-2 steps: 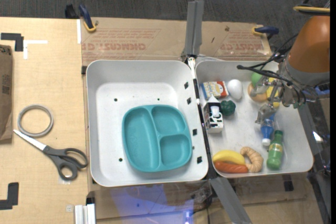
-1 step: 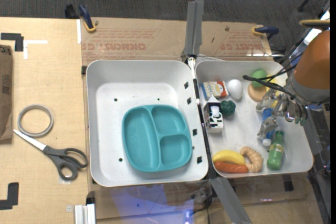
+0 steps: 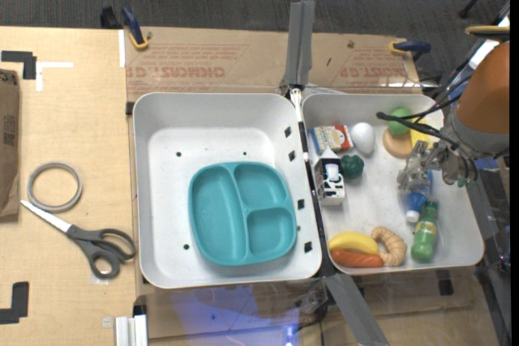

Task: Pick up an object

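Likely target: blue bottle [image 3: 417, 201], right side of the right bin [image 3: 369, 211], directly under the gripper [image 3: 423, 173]. Looks light, stiff plastic, slick and round, so pinch across the body, not the cap. Can't tell the gripper's state from here. Green bottle [image 3: 425, 234] just beside it, crowding. Banana [image 3: 354, 242] near the front wall.

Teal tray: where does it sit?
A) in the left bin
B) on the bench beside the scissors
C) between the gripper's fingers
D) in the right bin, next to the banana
A: the teal tray lies flat on the floor of the left bin, while the food items crowd the right bin.
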Available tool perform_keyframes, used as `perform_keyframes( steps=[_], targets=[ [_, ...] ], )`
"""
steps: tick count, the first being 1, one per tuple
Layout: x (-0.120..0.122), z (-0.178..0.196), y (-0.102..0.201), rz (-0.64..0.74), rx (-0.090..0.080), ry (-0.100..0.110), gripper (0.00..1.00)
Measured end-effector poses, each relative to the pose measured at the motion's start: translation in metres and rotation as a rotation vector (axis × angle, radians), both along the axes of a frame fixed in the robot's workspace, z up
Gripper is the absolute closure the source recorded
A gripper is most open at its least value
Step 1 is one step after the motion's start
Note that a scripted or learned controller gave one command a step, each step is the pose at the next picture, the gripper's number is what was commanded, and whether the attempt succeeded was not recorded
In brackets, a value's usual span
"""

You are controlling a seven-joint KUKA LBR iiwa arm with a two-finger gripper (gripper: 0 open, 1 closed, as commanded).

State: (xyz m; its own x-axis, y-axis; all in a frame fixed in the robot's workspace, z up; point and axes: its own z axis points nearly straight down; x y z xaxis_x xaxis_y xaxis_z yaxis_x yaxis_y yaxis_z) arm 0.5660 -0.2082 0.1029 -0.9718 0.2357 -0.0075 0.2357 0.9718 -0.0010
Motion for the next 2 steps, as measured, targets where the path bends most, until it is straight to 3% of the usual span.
perform_keyframes(
  steps=[1, 2],
  targets=[
    [0.000, 0.000, 0.000, 0.000, 0.000, 0.000, 0.00],
    [0.072, -0.010, -0.004, -0.081, 0.002, 0.002, 0.00]
  ],
)
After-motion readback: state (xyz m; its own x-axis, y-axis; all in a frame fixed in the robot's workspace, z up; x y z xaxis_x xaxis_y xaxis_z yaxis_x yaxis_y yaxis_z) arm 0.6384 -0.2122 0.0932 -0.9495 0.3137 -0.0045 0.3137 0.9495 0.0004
